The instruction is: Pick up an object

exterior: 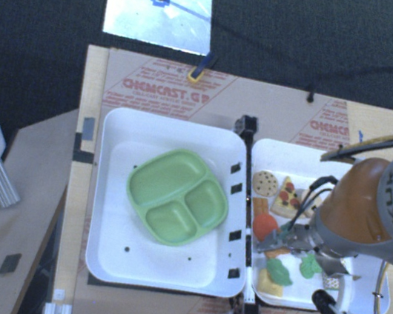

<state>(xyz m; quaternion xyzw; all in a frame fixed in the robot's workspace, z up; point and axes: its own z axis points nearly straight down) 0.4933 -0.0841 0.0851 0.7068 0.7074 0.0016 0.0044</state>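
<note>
Tool (280, 244): low in the right bin (272, 152), among toy food (274, 270); open or closed, cannot tell.
Progress: nothing visibly lifted; pick looks undone.
Left bin, 9 o'clock: green tray (177, 196).

A pale green divided tray (177, 196) lay in a white bin (97, 248); at its three o'clock sat a tan, dark-spotted cookie (265, 183).

Bright, even overhead light; soft shadows inside the two shallow white bins (114, 176). Glare whitens the shiny metal sheet (161, 3) at top. Slightly soft, grainy focus throughout.
</note>
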